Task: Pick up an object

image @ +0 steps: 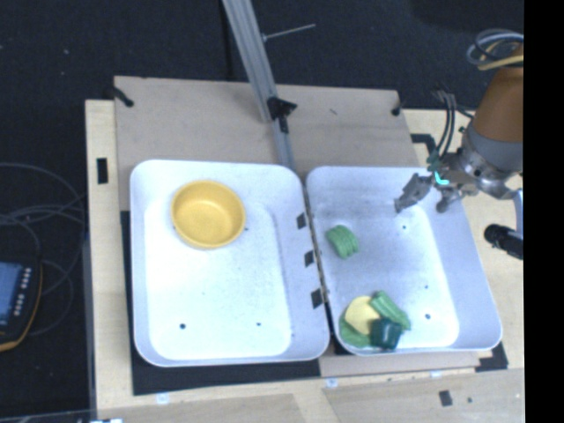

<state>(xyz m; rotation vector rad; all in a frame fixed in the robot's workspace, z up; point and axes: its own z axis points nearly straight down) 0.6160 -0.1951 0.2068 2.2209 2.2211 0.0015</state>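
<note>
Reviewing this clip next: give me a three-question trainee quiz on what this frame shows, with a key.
1. True or false: the round yellow plastic bowl sits in the left white bin.
2. Which bin holds the small light-green lump? A) left B) right
3. Fill in: the pile of yellow, green and dark teal pieces lies in the right white bin's ____ edge area.

Key: 1 true. 2 B. 3 near (bottom); the two-finger gripper is above that bin's far right part, with nothing between its fingers.
</note>
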